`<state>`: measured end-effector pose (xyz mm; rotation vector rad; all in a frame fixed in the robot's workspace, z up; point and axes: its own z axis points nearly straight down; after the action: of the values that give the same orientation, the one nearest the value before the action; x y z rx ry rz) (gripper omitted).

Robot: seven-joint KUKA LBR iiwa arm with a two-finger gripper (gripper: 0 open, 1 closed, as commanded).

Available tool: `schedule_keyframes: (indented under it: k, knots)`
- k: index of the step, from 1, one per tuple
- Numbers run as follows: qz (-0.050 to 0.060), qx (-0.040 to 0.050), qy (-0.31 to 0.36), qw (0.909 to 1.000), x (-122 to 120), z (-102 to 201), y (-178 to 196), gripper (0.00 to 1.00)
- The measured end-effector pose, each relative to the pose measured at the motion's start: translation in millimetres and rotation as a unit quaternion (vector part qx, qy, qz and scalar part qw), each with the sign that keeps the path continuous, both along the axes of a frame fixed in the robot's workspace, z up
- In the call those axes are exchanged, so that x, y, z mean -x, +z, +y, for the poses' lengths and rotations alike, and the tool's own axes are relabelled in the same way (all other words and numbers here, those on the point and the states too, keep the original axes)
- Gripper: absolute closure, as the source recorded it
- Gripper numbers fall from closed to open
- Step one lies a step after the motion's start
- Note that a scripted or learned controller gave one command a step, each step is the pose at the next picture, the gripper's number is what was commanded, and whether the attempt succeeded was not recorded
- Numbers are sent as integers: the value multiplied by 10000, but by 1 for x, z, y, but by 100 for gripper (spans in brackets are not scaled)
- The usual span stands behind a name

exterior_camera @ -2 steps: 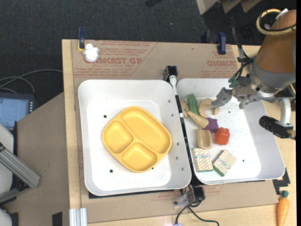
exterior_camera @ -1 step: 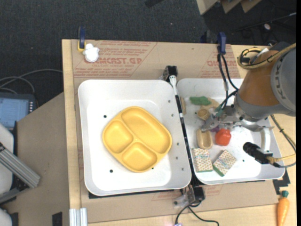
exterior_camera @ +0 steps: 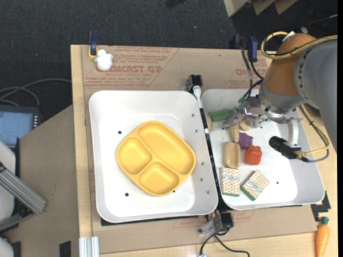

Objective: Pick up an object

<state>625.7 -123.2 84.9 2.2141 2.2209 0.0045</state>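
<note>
Meanwhile, a yellow divided plate (exterior_camera: 155, 157) lay in the left bin (exterior_camera: 107, 197) on the desk (exterior_camera: 139, 68). Further right, the right bin (exterior_camera: 305, 189) held a tan block (exterior_camera: 231, 155), purple piece (exterior_camera: 245, 140), red piece (exterior_camera: 253, 155) and two checked packets (exterior_camera: 230, 181). Above them the tool (exterior_camera: 242, 118) hung low; whether it gripped anything could not be told.
</note>
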Motion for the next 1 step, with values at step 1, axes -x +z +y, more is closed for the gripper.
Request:
schedule_keyframes:
  k: [1]
  knots:
    - [170, 5, -38, 9998, -37, 20, -2, 0]
